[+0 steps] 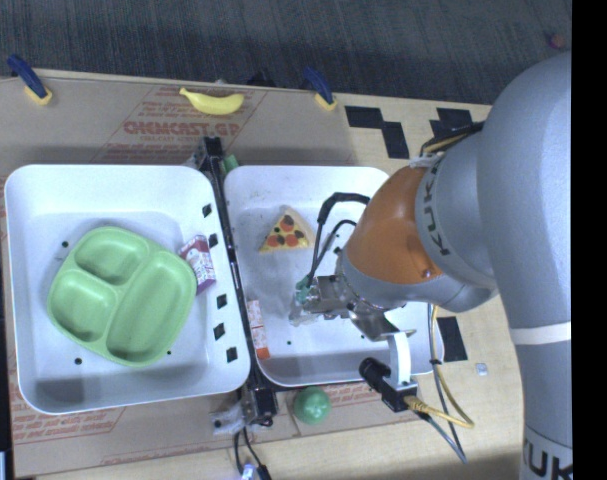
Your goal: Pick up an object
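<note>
A toy pizza slice (284,232) lies in the right bin (283,363), near its upper left. A small dark red packet (197,261) rests in the left bin (28,298) beside a green divided plate (120,293). My gripper (308,303) reaches down into the right bin, below the pizza slice and apart from it. The wrist and orange band hide the fingers.
A green ball (310,404) sits on the bench just below the right bin. A yellow banana toy (213,98) lies on the cardboard above the bins. Blue clamps (31,78) hold the cardboard corners. Cables (438,408) trail from the arm at lower right.
</note>
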### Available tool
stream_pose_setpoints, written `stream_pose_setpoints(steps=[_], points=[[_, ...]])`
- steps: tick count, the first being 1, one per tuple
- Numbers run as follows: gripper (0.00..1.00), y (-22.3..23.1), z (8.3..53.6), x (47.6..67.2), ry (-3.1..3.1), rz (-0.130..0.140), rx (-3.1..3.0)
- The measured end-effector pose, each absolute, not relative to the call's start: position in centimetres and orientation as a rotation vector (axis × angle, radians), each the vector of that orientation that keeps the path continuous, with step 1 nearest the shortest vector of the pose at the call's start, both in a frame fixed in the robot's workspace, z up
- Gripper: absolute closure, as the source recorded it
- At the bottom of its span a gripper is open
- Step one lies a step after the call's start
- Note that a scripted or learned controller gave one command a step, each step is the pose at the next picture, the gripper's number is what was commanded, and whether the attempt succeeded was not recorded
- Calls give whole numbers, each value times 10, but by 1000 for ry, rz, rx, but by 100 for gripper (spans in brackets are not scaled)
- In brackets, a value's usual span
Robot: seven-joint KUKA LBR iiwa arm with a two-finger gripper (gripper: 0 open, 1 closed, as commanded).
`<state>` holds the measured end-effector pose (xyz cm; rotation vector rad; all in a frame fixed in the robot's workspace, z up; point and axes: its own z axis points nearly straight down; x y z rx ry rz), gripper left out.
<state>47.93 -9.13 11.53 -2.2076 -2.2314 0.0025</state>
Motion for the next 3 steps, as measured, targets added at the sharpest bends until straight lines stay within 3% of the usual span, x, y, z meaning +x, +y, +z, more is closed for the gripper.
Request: stream_pose_setpoints(steps=[1,2,3], points=[[100,-143,163,520,-2225,0,-2217],[100,-182,204,477,-2227,0,-2217],[0,-182,203,477,-2226,0,-2217]])
